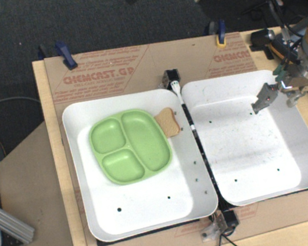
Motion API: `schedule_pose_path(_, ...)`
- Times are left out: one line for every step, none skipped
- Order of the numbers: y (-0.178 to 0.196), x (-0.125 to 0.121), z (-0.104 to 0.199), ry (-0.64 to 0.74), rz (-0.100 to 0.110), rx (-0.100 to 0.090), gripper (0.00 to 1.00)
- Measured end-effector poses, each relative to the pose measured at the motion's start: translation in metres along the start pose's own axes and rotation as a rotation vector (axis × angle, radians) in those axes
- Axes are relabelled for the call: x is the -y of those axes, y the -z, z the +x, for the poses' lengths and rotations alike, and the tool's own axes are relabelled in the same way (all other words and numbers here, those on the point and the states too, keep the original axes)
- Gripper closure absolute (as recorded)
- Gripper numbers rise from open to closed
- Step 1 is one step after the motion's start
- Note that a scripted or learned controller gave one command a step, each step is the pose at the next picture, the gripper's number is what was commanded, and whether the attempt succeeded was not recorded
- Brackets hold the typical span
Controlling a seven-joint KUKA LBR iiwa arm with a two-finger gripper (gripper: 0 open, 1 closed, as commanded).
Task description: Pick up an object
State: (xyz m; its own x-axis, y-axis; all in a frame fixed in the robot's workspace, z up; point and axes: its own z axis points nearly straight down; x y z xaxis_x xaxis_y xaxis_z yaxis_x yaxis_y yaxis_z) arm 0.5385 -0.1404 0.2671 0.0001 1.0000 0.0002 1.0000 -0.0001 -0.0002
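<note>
We saw the gripper [268,96], finger state indiscernible, approaching; the green three-compartment plastic plate [131,146] lay well leftward, demanding a long reach.

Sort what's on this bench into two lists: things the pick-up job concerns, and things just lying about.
Job:
- green plate, in the left bin
- tan piece, touching the plate's right edge
- gripper, over the right bin

Lying about:
- blue clamp and yellow clamp on the board's far edge
- cardboard sheet under the bins
- cables at the front
</note>
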Motion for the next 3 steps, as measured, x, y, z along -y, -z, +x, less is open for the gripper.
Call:
schedule_pose_path(0.156, 0.023, 0.047, 0.006, -0.021, 0.002, 0.00)
schedule_pose_path(0.277, 0.060, 0.080, 0.006, -0.019, 0.001, 0.00)
schedule_pose_path(0.268, 0.058, 0.146, 0.008, 0.000, -0.001, 0.00)
